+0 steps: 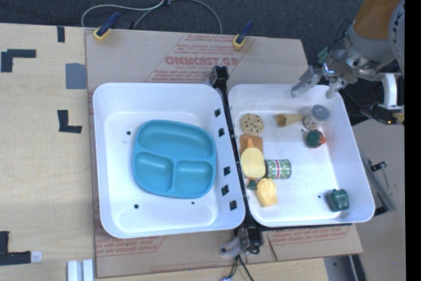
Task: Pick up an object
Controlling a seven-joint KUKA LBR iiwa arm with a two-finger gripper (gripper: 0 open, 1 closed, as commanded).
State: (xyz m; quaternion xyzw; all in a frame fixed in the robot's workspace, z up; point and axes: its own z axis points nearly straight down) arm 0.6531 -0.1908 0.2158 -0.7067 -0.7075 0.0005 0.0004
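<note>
I find the hand over the far edge of the right bin, fingers spread, nothing between them. The nearest candidate, a small grey cap-like object, lies just nearward of the hand, beside a red-and-green toy. I judge a short descent toward the near side suffices. The blue tray sits in the left bin.

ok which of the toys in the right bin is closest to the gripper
The small grey round piece, just below the gripper near the bin's top edge. The red and green toy sits lower, the green one far down.
</note>
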